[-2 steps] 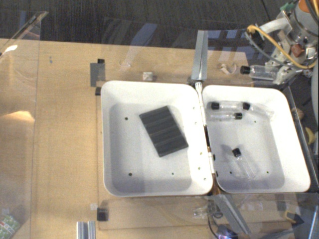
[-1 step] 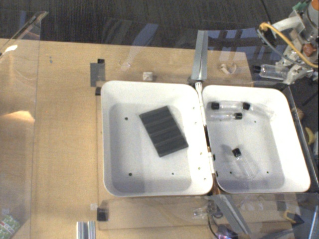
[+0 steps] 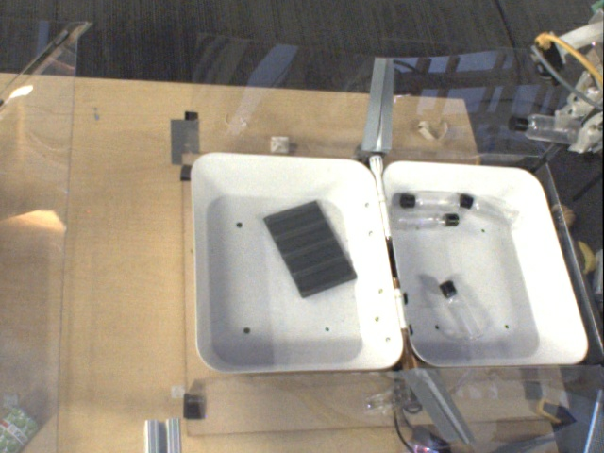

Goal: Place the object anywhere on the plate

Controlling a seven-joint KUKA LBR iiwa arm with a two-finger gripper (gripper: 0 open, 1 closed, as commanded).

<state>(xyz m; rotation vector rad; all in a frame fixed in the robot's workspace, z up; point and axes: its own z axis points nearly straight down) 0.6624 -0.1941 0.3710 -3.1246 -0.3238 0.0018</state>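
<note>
A pale wooden bench [image 3: 104, 281] fills most of the overhead view, with a dark floor beyond its far edge. Two shallow white bins sit side by side on it, touching along a central seam. The left bin [image 3: 212, 338] holds a dark grey ribbed rectangular plate [image 3: 310, 248], lying flat and turned at an angle, a little toward the bin's far right part. The right bin [image 3: 557, 319] holds several clear plastic tubes with black caps. Three of these capped tubes [image 3: 434, 206] lie close together near the bin's far wall, and one more clear tube with a black cap [image 3: 458, 305] lies apart from them, nearer the middle of the bin and toward its near side. These clear pieces are faint against the white floor, so their exact outlines are hard to make out. At the top right corner, well outside the right bin and beyond its far right corner, part of the robot's end [image 3: 571, 111] shows as pale metal pieces with a yellow cable looped above; whether the tool is spread or closed cannot be told. The capped tubes lie well apart from that tool, down and to its left, and the plate lies farther still, across the seam in the other bin. A grey metal bar [image 3: 379, 107] stands at the far end of the seam between the bins.
</note>
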